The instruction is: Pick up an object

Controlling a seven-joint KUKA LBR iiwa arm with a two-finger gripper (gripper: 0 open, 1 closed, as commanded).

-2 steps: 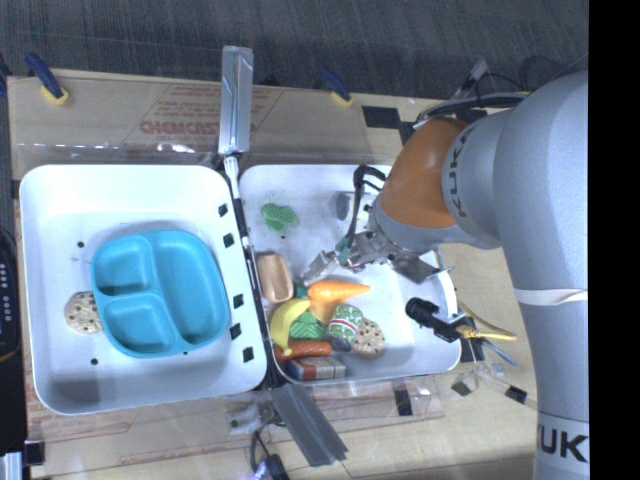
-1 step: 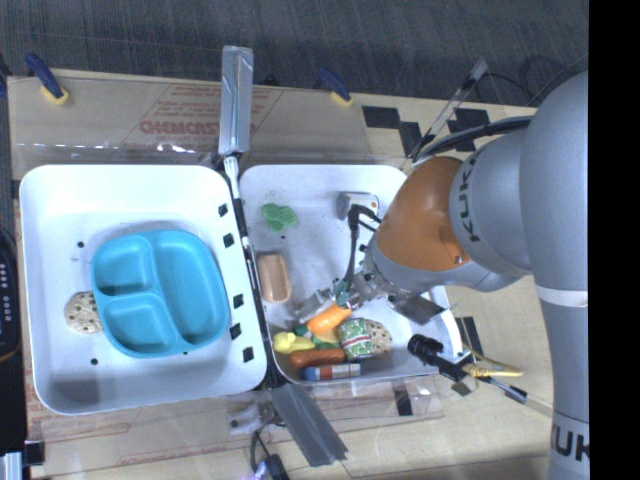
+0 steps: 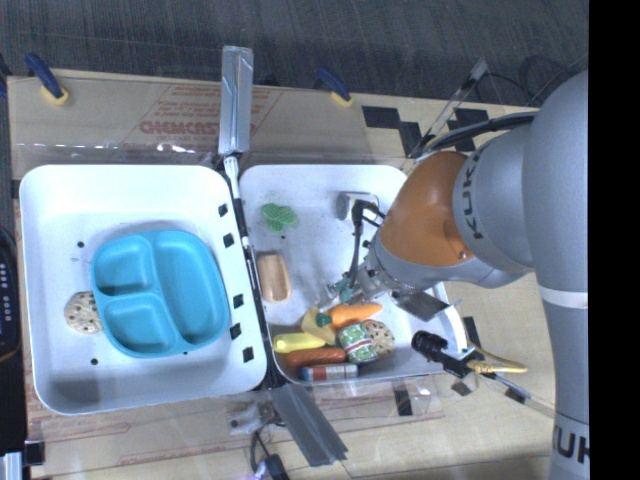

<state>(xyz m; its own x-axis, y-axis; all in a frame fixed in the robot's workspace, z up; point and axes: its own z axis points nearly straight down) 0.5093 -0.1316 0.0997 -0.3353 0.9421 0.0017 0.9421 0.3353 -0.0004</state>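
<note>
Orange carrot (image 3: 355, 314) lies just under the tool (image 3: 350, 286), grip state unclear.

"KU" on arm (image 3: 520, 218); cardboard (image 3: 180, 118) print illegible.

You are looking at a robotics lab test cell, not a home or kitchen. The grey industrial arm (image 3: 520, 208) with its orange band carries the claw (image 3: 350, 286) over two shallow white bins (image 3: 40, 268) set side by side on a worktop (image 3: 500, 398) lined with printed cardboard. Well to the left of the claw, blue clamps (image 3: 45, 78) pin that cardboard down. Just below the claw lies a heap of toy food (image 3: 335, 338), and far to its left sits a blue divided tray (image 3: 155, 293). Loose cables (image 3: 455, 103) run above it.
</note>
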